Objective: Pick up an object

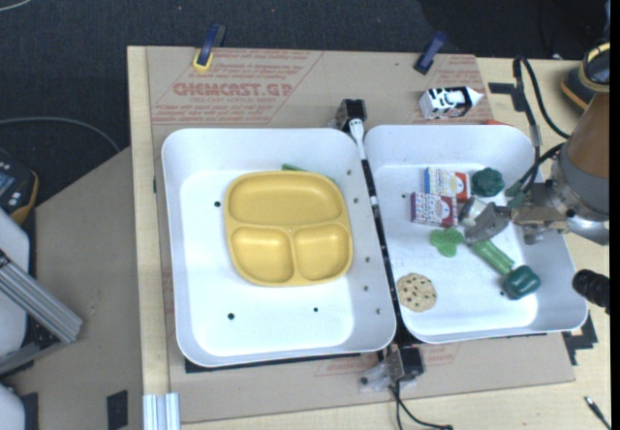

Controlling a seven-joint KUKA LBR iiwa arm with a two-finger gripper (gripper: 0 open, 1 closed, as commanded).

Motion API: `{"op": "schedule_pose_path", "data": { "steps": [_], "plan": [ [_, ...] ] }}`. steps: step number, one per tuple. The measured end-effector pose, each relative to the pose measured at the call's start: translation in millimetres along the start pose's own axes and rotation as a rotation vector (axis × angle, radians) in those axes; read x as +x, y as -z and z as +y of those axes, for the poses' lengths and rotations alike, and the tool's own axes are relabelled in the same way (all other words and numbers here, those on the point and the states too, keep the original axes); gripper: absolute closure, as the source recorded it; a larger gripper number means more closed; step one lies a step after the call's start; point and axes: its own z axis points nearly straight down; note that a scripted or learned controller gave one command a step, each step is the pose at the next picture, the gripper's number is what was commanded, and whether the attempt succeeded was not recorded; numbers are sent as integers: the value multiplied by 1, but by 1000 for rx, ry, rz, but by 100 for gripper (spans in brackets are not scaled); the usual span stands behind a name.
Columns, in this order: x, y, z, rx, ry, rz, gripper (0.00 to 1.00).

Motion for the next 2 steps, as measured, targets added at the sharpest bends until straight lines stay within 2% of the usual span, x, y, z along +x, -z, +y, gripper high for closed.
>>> {"op": "schedule_pose_path", "data": {
  "steps": [1,2],
  "plan": [
    [0,6,3,-13,4,-2,0],
    [3,-49,13,-6,3,1,0]
  ]
}}
